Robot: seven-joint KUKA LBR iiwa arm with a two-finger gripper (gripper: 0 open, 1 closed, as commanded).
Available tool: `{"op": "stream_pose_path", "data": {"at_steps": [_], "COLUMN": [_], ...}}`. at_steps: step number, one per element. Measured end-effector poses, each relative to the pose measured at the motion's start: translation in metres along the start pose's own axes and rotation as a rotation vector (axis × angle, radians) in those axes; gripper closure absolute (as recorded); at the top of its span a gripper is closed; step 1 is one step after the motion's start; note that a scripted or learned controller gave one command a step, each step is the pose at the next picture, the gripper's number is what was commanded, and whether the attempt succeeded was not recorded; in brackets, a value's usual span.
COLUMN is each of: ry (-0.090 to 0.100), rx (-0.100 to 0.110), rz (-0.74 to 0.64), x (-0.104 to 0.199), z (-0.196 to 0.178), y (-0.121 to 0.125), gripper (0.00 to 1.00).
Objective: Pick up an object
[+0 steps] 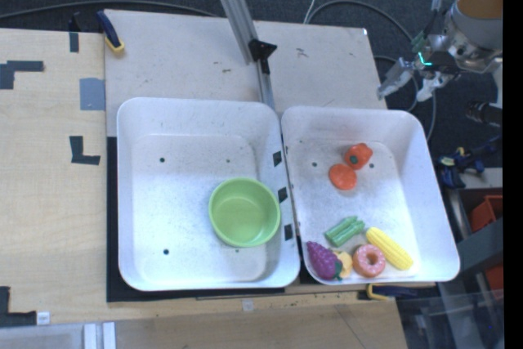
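Here the gripper [406,83] hovers above the right bin's [425,176] far corner, fingers spread wide and holding nothing. The toys lie well apart from it: tomato [344,176] and pepper [358,154] mid-bin, corn [389,248], donut [369,260], grapes [324,260] and beans [344,230] crowded near the front wall. Descending there risks nudging neighbours or clipping the wall. The fingertips look blurred.

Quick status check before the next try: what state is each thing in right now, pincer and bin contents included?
Pincer: open, holding nothing, above the bench beyond the right bin.
Green bowl: upright in the left bin.
Toy tomato: touching the orange toy.
Toy corn: lying flat.
Toy doughnut: flat, beside the toy grapes.
Green toy: lying flat.
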State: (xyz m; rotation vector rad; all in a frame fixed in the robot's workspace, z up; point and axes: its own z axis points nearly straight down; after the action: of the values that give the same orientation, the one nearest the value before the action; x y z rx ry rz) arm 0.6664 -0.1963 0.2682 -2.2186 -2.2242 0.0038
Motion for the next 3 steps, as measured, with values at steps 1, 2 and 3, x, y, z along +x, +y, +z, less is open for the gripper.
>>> {"op": "stream_pose_path", "data": {"at_steps": [1, 2, 3], "ry": [0.002, 0.002, 0.002], "rx": [0.005, 0.005, 0.004], "rz": [0.001, 0.001, 0.001], "x": [-0.007, 0.000, 0.007], "z": [0.061, 0.112, 0.158], "y": [0.002, -0.007, -0.010], "gripper": [0.00, 0.00, 0.00]}}
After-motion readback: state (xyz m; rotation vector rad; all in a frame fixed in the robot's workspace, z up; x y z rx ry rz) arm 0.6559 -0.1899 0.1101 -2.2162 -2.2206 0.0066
